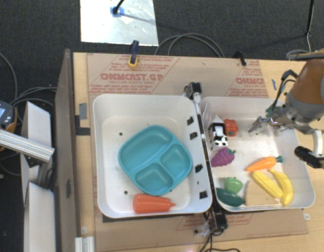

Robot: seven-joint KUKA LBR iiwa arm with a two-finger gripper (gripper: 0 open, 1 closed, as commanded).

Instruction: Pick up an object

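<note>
- The green pepper and dark cucumber lie crowded against the right bin front wall.
- The gripper hovers above that bin, fingers seemingly apart and empty.
- Descending there, it may close on nothing.

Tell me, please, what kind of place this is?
Probably a robot test lab: a robot arm reaches over two white bins of toy food, such as a carrot, with loose cables behind.
</note>
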